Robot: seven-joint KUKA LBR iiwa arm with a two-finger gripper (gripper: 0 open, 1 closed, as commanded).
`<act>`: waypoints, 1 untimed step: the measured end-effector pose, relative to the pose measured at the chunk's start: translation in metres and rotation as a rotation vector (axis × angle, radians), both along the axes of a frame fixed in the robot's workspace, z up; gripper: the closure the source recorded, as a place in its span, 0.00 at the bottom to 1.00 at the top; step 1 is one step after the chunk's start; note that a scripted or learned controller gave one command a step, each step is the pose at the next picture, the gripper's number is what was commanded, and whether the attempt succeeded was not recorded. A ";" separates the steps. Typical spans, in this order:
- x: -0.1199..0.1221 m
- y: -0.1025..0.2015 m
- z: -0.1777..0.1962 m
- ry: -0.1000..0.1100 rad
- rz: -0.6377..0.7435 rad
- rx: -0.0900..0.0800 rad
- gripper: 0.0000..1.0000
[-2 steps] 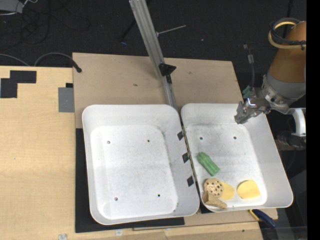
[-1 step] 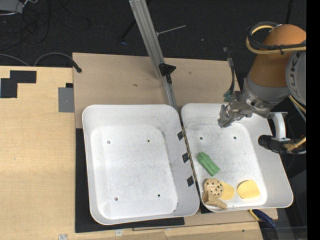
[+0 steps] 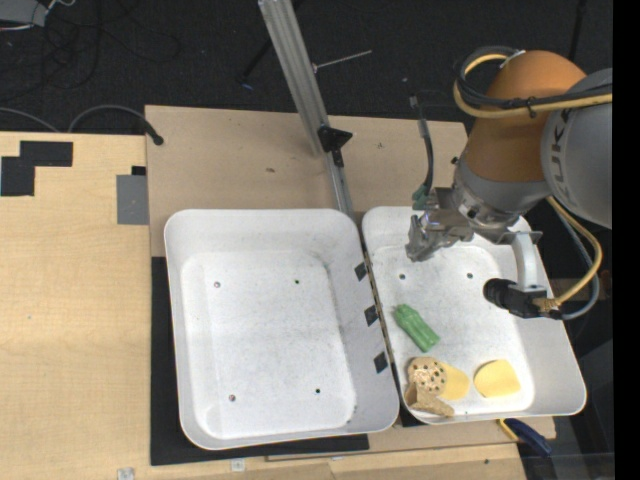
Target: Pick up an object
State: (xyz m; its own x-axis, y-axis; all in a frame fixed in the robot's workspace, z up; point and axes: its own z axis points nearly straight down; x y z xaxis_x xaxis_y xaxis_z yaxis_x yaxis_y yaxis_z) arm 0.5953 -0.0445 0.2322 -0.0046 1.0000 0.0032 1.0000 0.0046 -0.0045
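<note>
My gripper (image 3: 417, 247) hangs over the upper left part of the right bin (image 3: 520, 403), its dark fingers pointing down and left. Nothing shows between the fingers. A green cylinder-shaped object (image 3: 414, 326) lies below the gripper near the bin's left wall. At the front of the bin sit a brown speckled cookie-like piece (image 3: 428, 378), a flat yellow disc (image 3: 453, 382) and a yellow block (image 3: 496, 378).
The left bin (image 3: 262, 323) lies beside the right one, parted by a divider with black clips (image 3: 368, 313). An aluminium rail (image 3: 300, 78) slants up from the bins' rear. A black cable fitting (image 3: 512, 296) hangs over the right bin.
</note>
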 end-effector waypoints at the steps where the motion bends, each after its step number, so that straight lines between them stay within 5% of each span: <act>1: -0.020 0.041 -0.006 0.002 -0.002 -0.001 1.00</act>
State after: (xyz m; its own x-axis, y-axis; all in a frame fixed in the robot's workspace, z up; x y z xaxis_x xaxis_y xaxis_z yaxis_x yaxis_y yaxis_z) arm 0.5750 -0.0036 0.2257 -0.0031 1.0000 0.0021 1.0000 0.0031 -0.0063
